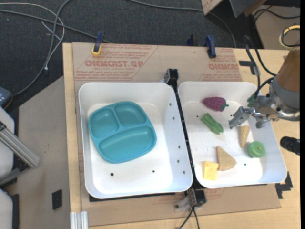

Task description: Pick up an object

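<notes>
Over on the left, dark floor with loose cables (52,20) snaking across it. Next, the tabletop (71,128), a brown board held by a yellow clamp (98,43) and a blue clamp (210,46) along its far edge. On to the left bin (90,175): white, shallow, carrying a teal divided plate (123,130) lying flat, toward the bin's left half. Across the black divider, the right bin (271,173), and plenty in it. Purple grape bunch (214,103) near the far side. Green pepper-like piece (211,123) just below it, lying at a slant. Down at the near edge, a yellow cheese block (209,170) touching a tan wedge (225,159). Further right, a pale cone-shaped piece (244,136), and just beside it a round green piece (256,150). Above the cone, the pincer (247,116), hanging low over the bin, grey fingers spread apart, nothing seen between them. Cone sitting right under the fingertips; actual contact impossible to tell from here. Far right, grey wrist of the arm (285,97) with an orange band above it, reaching in from the edge.
</notes>
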You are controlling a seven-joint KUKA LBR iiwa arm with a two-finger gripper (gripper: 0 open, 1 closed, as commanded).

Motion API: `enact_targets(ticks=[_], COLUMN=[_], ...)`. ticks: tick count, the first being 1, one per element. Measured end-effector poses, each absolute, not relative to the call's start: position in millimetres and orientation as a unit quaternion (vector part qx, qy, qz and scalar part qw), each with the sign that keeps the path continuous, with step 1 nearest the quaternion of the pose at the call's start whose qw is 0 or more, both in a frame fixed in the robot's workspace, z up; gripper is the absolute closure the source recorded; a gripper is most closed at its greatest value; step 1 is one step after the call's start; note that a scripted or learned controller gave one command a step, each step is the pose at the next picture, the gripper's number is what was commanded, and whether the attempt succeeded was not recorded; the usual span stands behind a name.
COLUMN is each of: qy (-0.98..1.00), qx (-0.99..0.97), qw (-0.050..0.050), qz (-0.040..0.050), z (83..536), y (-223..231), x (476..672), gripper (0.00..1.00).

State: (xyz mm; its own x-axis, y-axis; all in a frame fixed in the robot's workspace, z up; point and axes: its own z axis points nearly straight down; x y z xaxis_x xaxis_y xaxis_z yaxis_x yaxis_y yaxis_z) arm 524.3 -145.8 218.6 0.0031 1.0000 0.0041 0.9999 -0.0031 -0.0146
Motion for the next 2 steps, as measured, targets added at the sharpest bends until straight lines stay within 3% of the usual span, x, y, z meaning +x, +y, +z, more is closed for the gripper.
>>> enact_targets(ticks=[1,2], qy=[-0.707,-0.707], qx=[-0.707,-0.707], qw=[0.001,0.003], qz=[0.0,0.0014], z=[225,179], y=[-145,-148], x=[527.1,533.9], gripper=[0.0,0.0])
